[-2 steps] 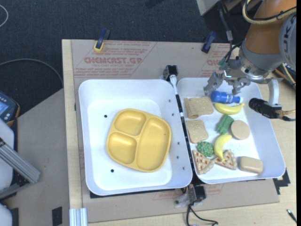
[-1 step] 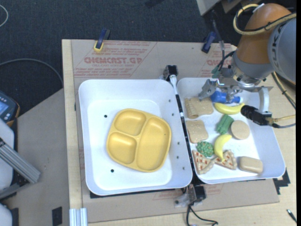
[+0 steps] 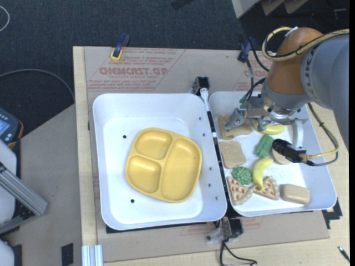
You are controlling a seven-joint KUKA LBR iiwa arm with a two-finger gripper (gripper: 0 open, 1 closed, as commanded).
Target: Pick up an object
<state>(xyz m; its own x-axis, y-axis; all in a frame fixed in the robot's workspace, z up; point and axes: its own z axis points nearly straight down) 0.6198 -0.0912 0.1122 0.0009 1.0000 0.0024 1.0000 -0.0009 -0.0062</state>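
Observation:
My gripper (image 3: 247, 117) is low over the back part of the right bin (image 3: 320, 177), under the orange-banded wrist. It sits right over a tan flat food piece (image 3: 234, 128) and beside a yellow lemon-like piece (image 3: 272, 130). Whether it touches or holds either one is hidden by the wrist. Toy foods lie in front of it: a green pickle (image 3: 264, 146), a tan bread slice (image 3: 233, 154), a banana (image 3: 261, 170), a broccoli (image 3: 242, 175), two waffle-like wedges (image 3: 238, 192) and a tan block (image 3: 294, 194).
The left bin (image 3: 111, 115) holds a yellow divided plate (image 3: 164, 164) in its middle. A ridge with black clips (image 3: 211, 127) separates the two bins. The arm crosses the right bin's back right corner.

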